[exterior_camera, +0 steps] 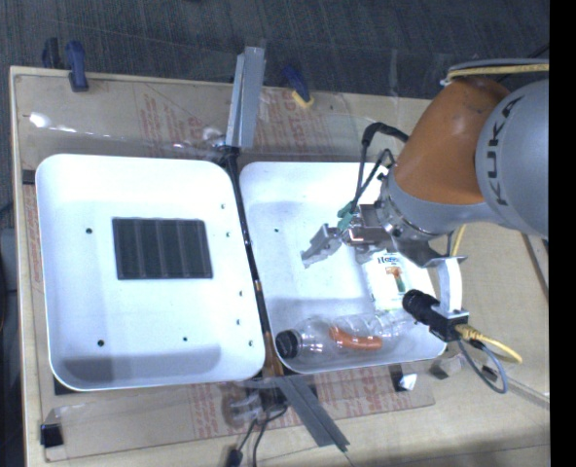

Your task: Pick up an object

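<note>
My gripper (316, 245) hangs over the middle of the right bin (269, 193), open, with nothing between its fingers. A clear plastic bottle (351, 335) with a black cap and something orange inside lies along the bin's near wall, below and right of the gripper. A white tube with a printed label (388, 278) lies to the gripper's right, partly hidden by the wrist. A dark grey ribbed rectangle (162, 248) lies flat in the left bin (74, 348).
The arm's grey and orange body (463, 163) covers the right bin's far right corner. A black cable end with a yellow wire (434, 314) hangs over the right bin's near right rim. A metal divider (244, 95) stands between the bins at the back.
</note>
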Robot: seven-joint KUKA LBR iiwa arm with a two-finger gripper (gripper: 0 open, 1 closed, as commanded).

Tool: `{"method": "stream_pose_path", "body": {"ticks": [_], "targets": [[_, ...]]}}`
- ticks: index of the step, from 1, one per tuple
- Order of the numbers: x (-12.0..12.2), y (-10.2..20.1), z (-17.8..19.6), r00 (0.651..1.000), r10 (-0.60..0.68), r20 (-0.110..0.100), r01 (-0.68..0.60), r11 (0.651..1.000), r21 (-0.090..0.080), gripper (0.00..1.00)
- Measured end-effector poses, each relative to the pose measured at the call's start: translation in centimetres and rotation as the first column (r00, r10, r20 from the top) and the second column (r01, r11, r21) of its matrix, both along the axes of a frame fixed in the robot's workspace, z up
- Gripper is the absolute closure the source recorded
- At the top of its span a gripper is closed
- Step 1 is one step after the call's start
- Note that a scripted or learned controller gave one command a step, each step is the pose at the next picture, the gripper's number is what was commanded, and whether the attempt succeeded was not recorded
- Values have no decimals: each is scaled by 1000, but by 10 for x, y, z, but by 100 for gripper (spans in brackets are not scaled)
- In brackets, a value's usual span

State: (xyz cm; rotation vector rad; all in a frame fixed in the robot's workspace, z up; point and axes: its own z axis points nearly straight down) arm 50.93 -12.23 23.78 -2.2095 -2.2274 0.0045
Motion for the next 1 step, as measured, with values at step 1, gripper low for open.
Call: {"method": "stream_pose_path", "body": {"ticks": [1], "targets": [[7, -87, -28, 999, -44, 2, 44, 999, -2, 0]]}}
